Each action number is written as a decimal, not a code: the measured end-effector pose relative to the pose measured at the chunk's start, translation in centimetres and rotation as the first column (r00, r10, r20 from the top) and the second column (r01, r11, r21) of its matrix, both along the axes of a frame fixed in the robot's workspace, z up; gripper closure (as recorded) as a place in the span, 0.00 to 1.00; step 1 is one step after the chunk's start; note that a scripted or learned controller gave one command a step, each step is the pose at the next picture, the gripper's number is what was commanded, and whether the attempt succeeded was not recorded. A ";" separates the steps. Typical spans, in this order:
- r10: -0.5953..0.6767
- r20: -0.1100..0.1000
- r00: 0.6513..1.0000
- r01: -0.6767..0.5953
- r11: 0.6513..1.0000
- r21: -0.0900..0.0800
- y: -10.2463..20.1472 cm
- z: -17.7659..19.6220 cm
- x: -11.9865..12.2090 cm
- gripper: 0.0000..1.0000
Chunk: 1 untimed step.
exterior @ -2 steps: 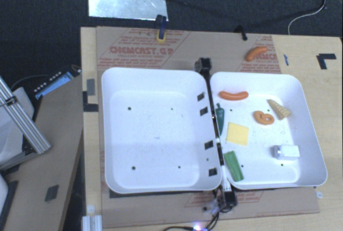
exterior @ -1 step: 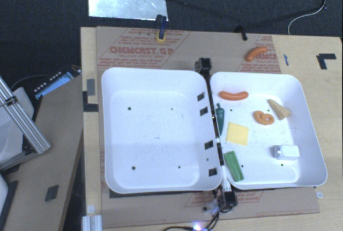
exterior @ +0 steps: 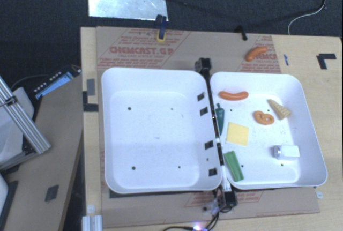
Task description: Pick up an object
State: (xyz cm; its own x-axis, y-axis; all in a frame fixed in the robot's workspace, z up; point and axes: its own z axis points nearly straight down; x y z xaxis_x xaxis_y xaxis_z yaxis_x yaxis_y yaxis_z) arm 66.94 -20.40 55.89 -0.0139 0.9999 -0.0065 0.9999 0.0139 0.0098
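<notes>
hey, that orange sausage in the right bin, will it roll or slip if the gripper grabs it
Probably yes. The sausage looks rounded and smooth, so it could roll sideways when nudged and may slip from a pinch across its curve. It lies apart from the pretzel and cheese slice, so nothing nearby would stop it.

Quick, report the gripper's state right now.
Gripper: cannot be told from the camera view; nothing here lets me call it open, closed or holding anything.

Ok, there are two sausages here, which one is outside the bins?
The sausage lying on the cardboard beyond the right bin; the other sausage lies inside it.
</notes>
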 end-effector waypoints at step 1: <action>0.005 0.004 1.000 -0.005 1.000 -0.003 0.1 1.2 0.0 1.00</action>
